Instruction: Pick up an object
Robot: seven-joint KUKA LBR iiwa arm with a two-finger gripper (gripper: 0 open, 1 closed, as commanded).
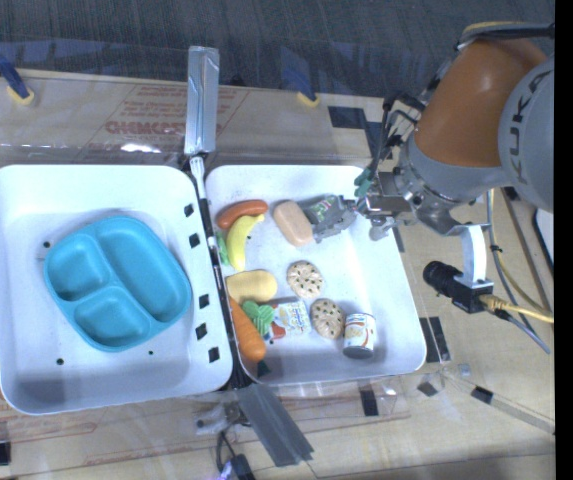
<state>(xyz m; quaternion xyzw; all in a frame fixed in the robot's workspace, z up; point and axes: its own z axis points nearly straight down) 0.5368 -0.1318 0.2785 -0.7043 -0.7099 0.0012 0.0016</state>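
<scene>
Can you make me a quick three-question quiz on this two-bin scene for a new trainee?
1. True or false: the blue divided tray lies in the left bin.
2. Multiple choice: which item lies nearest the gripper? A) the small can B) the carrot C) the tan bread-like piece
3. Fill in: two round ___ lie near the middle of the right bin.

Key: 1 true. 2 C. 3 cookies.
</scene>
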